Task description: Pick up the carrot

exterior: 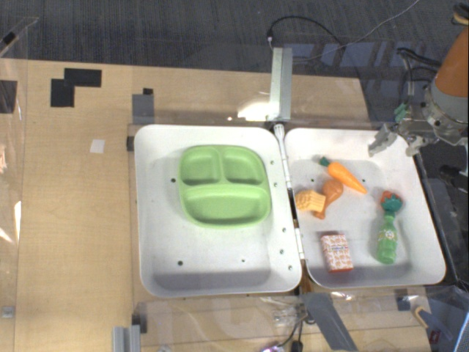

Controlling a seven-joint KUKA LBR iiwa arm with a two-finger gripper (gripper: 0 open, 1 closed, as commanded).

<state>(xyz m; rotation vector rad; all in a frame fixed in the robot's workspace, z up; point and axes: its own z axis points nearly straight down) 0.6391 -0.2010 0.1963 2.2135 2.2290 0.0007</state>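
Hovering over right bin (432, 266) far edge, fingers (375, 144) spread wide, holding nothing.
Needed lowering across carrot (347, 177) mid-body, clear of chicken leg (333, 192) just beside.

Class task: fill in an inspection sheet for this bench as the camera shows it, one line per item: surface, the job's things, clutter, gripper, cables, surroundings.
Surface: wooden bench bearing left bin and right bin, side by side.
Job's things: carrot lying in the right bin, untouched.
Clutter: green plate in the left bin; chicken leg, waffle piece, small box and green bottle in the right bin.
Gripper: gripper over the right bin's far right corner, holding nothing.
Cables: black cable on the floor beyond the bench.
Surroundings: dark carpet.
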